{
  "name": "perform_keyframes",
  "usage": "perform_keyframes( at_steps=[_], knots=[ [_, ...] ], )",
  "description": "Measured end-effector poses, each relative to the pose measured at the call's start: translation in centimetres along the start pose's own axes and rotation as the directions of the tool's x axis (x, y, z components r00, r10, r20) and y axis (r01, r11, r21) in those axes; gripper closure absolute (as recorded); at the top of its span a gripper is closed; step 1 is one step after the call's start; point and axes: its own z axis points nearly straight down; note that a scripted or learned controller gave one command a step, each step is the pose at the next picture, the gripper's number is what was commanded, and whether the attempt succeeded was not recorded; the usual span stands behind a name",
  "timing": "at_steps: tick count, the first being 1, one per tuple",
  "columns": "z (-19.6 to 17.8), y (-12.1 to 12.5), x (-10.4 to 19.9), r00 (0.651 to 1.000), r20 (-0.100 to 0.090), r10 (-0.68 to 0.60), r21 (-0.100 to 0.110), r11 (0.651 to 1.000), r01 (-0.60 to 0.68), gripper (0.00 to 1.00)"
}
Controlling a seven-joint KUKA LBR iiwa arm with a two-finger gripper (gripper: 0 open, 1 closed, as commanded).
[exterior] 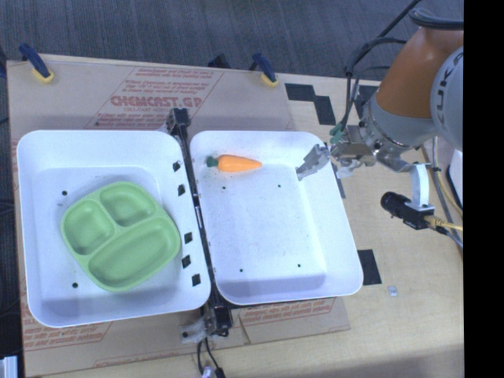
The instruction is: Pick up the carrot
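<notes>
- The small orange plastic carrot with a green stub end (235,164) lies on its side near the 12 o'clock wall of the right-hand shallow white bin (331,246), long axis running 9 to 3 o'clock.
- The two-finger metal tool (313,162) sits at the bin's 3 o'clock rim, apart from the carrot; we cannot tell whether it is open or closed.
- We judge the approach step is in hand: we should travel toward 9 o'clock, centre over the carrot's thick middle, and close across its narrow width.
- The grey arm with the orange band (413,73) reaches in from 3 o'clock, wrist tilted down toward the bin.
</notes>
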Motion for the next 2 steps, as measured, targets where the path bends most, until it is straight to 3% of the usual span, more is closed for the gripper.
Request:
perform_keyframes(
  at_steps=[1,2],
  knots=[
    [5.3,5.3,6.6,1.000,0.000,-0.002,0.001,1.000,0.002,0.00],
    [9.2,9.0,7.5,1.000,0.001,-0.002,0.000,1.000,0.002,0.00]
  ],
)
